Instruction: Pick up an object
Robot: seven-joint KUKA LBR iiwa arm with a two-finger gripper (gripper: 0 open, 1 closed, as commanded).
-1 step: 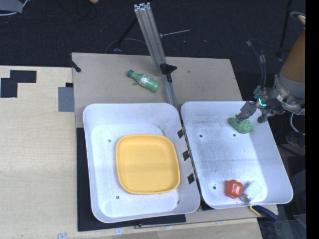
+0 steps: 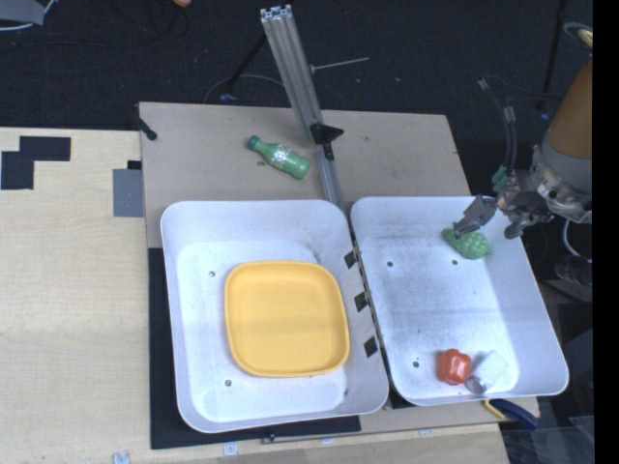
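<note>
Hovering at the right bin's (image 2: 542,327) far edge, the gripper (image 2: 503,217) is spreading its fingers open and empty just above the green lumpy toy (image 2: 472,245), which is looking light, soft, best pinched across its middle.

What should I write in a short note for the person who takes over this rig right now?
Gripper: open, low over the right bin's far right corner, one finger by the green object. It holds nothing.
Things: the green object lies there in the right bin; a red object at that bin's near edge; a yellow plate in the left bin; a green bottle on the board behind.
Done: no pick yet.
Left: close on an object and lift it.
</note>
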